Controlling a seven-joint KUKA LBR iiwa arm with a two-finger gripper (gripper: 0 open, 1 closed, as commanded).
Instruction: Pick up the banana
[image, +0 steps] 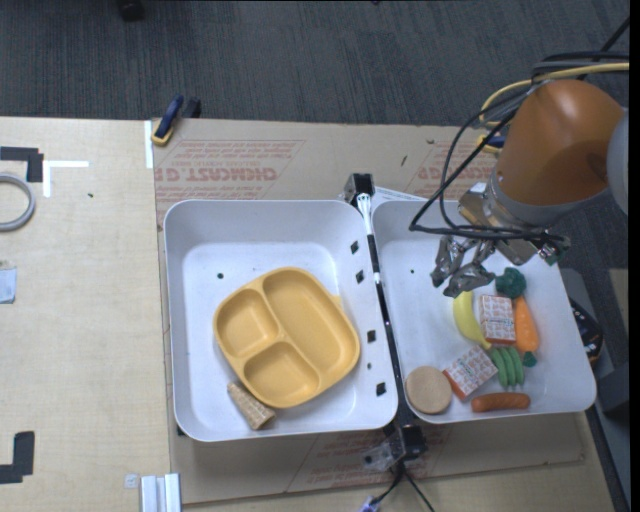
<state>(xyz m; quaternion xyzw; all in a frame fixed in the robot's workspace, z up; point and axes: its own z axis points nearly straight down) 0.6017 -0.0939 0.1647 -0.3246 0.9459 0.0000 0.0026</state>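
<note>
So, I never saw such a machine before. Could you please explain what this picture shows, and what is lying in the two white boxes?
One camera looks down at a slant on a bench. The grey and orange shape on the right is a robot arm; its gripper hangs over the right bin, just above the banana, with nothing seen between its fingers. That bin also has toy food: a carrot, a sausage, green beans, a round cookie and two small cartons. The left bin has a yellow divided plate and a small tan block.
</note>
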